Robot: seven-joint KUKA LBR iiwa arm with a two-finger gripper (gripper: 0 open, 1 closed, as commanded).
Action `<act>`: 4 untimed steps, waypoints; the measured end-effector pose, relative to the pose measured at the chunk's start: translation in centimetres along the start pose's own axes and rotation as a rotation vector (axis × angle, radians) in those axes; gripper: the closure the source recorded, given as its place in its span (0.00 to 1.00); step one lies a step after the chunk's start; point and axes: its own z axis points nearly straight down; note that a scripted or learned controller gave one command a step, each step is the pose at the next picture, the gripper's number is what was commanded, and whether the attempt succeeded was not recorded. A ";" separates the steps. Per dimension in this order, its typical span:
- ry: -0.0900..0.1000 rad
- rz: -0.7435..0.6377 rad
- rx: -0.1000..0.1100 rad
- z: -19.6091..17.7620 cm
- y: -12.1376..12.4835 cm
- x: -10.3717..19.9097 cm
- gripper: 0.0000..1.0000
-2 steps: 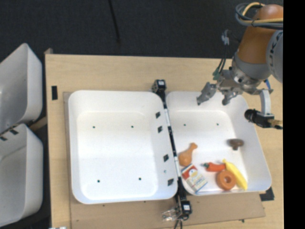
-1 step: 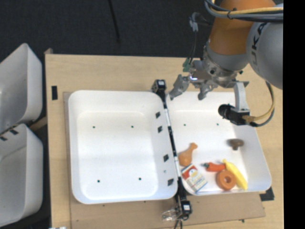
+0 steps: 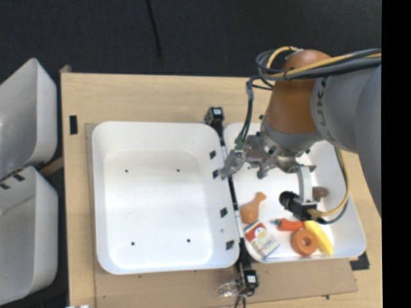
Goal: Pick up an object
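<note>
My gripper (image 3: 259, 162) hangs over the upper left part of the right bin (image 3: 350, 236), under the arm's orange band. Just below it lies an orange drumstick-shaped toy (image 3: 252, 207), apart from the gripper. Along the bin's front sit a red and white small box (image 3: 262, 240), an orange ring (image 3: 304, 242), a yellow banana-like piece (image 3: 322, 237) and a small red-orange piece (image 3: 291, 224). A small brown thing (image 3: 320, 192) lies at the right, partly hidden by the arm. I see nothing held in the gripper.
The left bin (image 3: 103, 172) stands beside the right one, and their rims meet at a ridge (image 3: 226, 191) close to the gripper's left. The wooden bench (image 3: 154, 95) surrounds both bins. White casings (image 3: 22, 114) stand off the bench's left side.
</note>
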 end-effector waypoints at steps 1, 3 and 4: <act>-0.005 0.009 -0.007 5.4 -0.2 -11.5 0.00; -0.003 -0.009 -0.029 -0.9 4.6 -6.1 0.00; -0.006 0.007 -0.014 2.1 3.1 -21.6 0.00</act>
